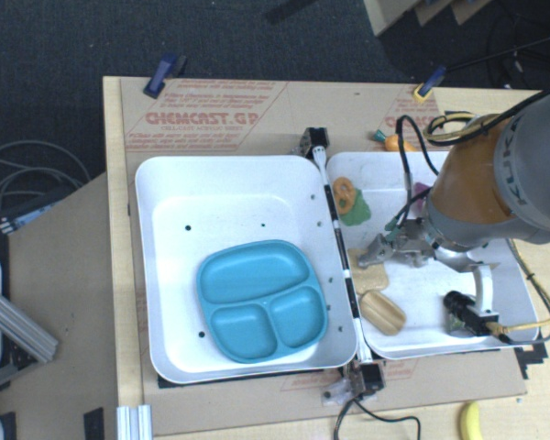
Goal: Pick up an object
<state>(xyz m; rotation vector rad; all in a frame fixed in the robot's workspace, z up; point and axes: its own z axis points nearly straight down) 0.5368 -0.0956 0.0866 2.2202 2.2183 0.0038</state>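
A yellow curved object point(470, 421) is lying at the near edge of the brown cardboard-covered bench point(206, 117), close to a black cable point(357, 417) trailing off the front. On the bench two shallow white plastic bins are sitting side by side, clipped together along their shared wall. The left bin point(156, 246) is holding a light blue three-compartment plastic tray point(261, 299), lying flat toward its near side. In the right bin point(422, 342), a tan rounded wooden block point(383, 311) is resting near the front, just beside the shared wall, and a green and orange toy piece point(349, 201) is lying toward the far end of the same wall.

The grey arm with its orange band point(472, 186) is reaching in over the right bin, and its metal two-finger gripper point(378, 251) is hanging low between the block and the toy piece, with nothing visibly caught in it; how far its fingers are parted I cannot tell.

Beyond the bench, blue clamps point(163, 73) are gripping the far edge, and dark carpet point(165, 16) is covering the floor.
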